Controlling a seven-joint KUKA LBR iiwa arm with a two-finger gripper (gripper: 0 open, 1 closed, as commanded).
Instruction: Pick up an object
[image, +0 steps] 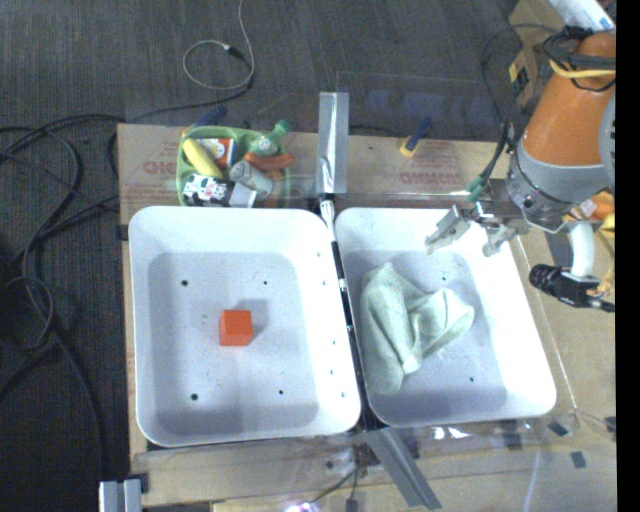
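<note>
A small orange cube (236, 327) lies near the middle of the left white bin (160, 250). A crumpled pale green cloth (410, 322) rests in the right white bin (520, 400), toward its left side. My gripper (469, 233) hangs over the back edge of the right bin, above and to the right of the cloth. Its two fingers are spread apart with nothing between them. The grey arm with its orange band (568, 110) comes in from the upper right.
A green basket (232, 163) of small toys sits on the cardboard behind the left bin. A metal post (332, 140) stands at the back between the bins. Black cables lie on the floor at left. A black fitting (562, 282) juts near the right bin's right rim.
</note>
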